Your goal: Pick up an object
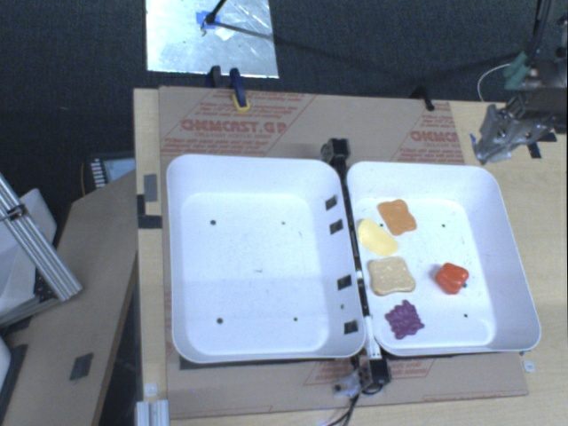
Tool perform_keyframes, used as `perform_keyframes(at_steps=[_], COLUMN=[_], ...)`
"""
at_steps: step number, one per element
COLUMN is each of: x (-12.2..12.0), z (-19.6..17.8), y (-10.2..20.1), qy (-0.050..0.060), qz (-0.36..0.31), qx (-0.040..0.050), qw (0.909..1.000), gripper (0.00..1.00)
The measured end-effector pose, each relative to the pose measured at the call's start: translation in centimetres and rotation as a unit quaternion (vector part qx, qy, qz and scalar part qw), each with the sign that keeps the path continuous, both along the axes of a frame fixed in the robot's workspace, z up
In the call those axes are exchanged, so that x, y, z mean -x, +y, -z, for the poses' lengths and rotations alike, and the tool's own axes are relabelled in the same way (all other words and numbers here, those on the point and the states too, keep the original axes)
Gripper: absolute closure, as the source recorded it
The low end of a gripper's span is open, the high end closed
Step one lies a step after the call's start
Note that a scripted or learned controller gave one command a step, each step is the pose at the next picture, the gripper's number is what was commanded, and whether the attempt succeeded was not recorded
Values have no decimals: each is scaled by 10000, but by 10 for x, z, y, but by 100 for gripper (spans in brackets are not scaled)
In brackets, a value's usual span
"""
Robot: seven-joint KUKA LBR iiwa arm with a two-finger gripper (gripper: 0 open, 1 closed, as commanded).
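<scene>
Meanwhile, the tool [493,143] is hovering beyond the right bin's [510,238] far corner, its state impossible to tell, while the red toy pepper [451,277] is lying ungrasped inside; picking hasn't begun.

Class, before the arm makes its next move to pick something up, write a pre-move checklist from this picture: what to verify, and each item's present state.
1. Targets present in the right-hand white bin: orange toast-shaped piece, pale yellow piece, tan bread slice, red pepper-like toy, purple grape cluster: ok.
2. Red toy standing apart from its neighbours: ok.
3. Yellow piece and bread slice apart: cannot tell, they look touching.
4. Hand outside the bin, beyond its far right corner: ok.
5. Hand carrying nothing: cannot tell.
</scene>
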State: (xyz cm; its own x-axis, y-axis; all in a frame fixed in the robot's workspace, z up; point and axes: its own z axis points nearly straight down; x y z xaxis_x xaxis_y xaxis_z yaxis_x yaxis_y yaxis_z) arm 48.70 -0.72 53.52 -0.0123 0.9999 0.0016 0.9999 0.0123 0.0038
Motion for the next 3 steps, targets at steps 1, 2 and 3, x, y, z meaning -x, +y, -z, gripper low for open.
perform_keyframes(at_steps=[1,2,3], x=[1,1,1], z=[15,-1,0], y=[81,149,191], qy=[14,0,10], qz=[2,3,19], qx=[-4,-8,-4], qw=[10000,10000,10000], gripper=[100,100,100])
